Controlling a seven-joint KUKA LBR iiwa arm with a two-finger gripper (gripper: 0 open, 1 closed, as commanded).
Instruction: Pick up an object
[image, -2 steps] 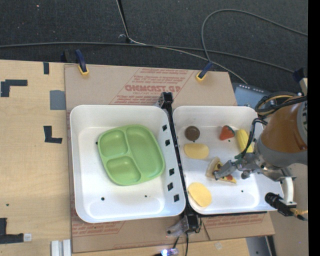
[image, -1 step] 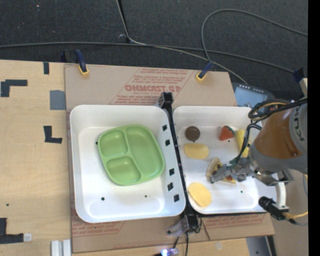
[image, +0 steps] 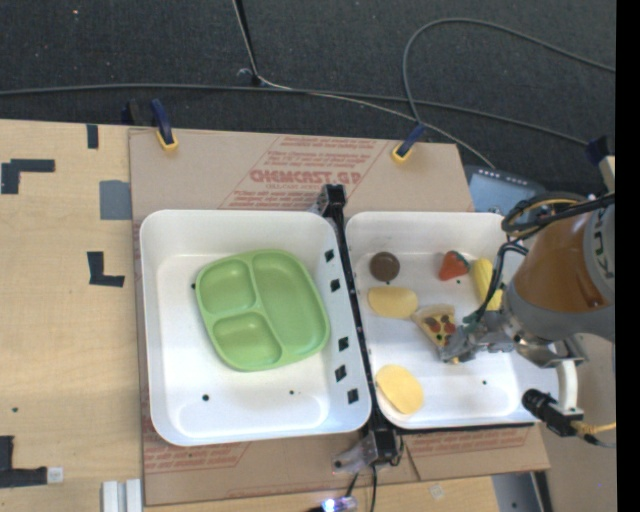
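We have the gripper (image: 458, 348) low in the right bin (image: 497, 400), near its middle, just beside the toy pizza slice (image: 436, 325); whether it is spread or pinching we cannot tell. We should centre over the slice before we lift.

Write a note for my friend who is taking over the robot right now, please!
Gripper: low in the right bin, right beside the pizza slice; I can't tell if it's open or shut.
Also in that bin: brown ball, red piece, corn, two yellow pieces.
Left bin: green tray.
Done: nothing lifted.
Left: grab one object and lift it.
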